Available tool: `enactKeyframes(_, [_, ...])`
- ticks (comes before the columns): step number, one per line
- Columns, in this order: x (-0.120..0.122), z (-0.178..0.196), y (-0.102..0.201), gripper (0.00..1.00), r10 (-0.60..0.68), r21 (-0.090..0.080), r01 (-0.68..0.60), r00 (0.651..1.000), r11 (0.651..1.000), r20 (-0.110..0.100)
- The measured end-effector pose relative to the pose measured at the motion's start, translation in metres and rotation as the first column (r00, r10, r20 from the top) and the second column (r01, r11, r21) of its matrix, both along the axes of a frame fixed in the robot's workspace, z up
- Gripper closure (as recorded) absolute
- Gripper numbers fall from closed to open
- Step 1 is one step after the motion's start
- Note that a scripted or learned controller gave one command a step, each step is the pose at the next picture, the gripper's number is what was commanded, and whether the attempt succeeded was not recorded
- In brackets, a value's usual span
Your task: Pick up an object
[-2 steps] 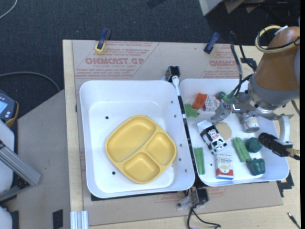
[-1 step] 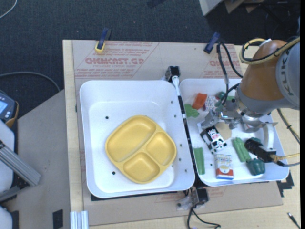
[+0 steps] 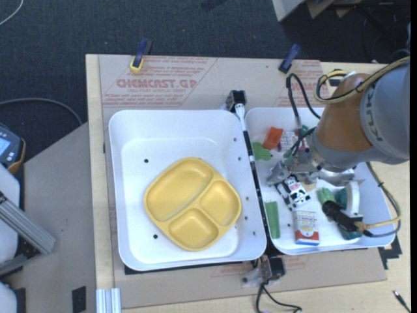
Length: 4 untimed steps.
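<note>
Camera view has the arm [image 3: 365,119] reaching in from the right of the frame, its orange band hanging over the right bin [image 3: 384,240]. The gripper [image 3: 291,175] is down low among the clutter in that bin, just above a small black-and-white toy [image 3: 296,193]; from where I stand I cannot tell how it is set or whether it has hold of anything. Nearby lie an orange block [image 3: 274,136], a green piece [image 3: 261,152], a green stick [image 3: 272,219] and a red-and-white packet [image 3: 306,229]. The left bin [image 3: 124,149] carries a yellow divided plate [image 3: 193,203]. I'd judge this the reaching-down stage; next comes a firm grip and a straight lift.
</note>
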<state>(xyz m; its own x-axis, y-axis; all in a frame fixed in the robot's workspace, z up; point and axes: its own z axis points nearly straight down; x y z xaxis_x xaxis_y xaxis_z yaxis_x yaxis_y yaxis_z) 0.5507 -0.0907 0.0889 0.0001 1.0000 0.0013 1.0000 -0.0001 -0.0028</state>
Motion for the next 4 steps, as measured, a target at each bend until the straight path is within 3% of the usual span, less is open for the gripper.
enactKeyframes(1, [0.002, 0.014, -0.001, 1.0, -0.002, -0.003, 0.002, 1.0, 1.0, 0.01])
enactKeyframes(3, [0.0, 0.137, 0.0, 1.0, 0.002, -0.003, -0.002, 1.0, 1.0, 0.012])
enactKeyframes(4, [0.001, 0.136, 0.0, 1.0, 0.001, -0.002, -0.001, 1.0, 1.0, 0.006])
